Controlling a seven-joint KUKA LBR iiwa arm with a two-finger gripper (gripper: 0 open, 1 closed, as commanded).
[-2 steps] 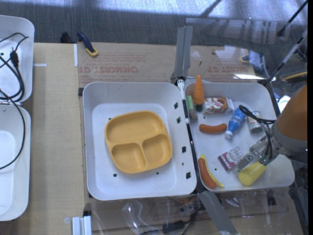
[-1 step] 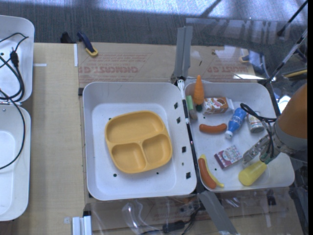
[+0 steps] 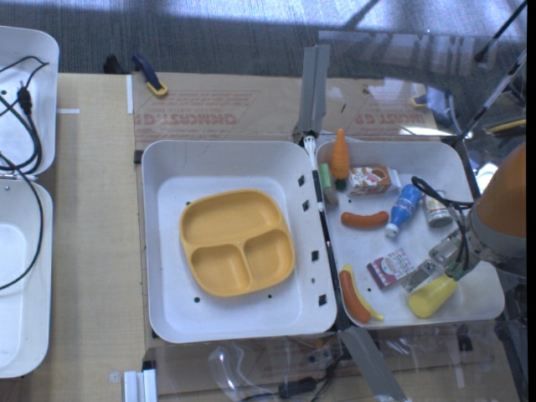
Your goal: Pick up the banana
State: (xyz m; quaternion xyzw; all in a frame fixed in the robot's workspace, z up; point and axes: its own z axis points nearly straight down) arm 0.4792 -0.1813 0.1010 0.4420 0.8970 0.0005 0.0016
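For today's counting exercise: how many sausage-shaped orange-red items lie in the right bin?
2: one sausage near the bin's middle, another at the front-left corner beside the banana. The gripper may hide more.

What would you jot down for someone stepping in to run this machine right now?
Gripper: low over the right bin, near its right wall; whether it is open or shut can't be made out.
Banana: lying at the right bin's front left corner, against a red sausage, apart from the gripper.
Done: nothing lifted yet.
Left: move across to the banana, grasp it, raise it. A yellow bottle lies just below the gripper; don't mistake it.
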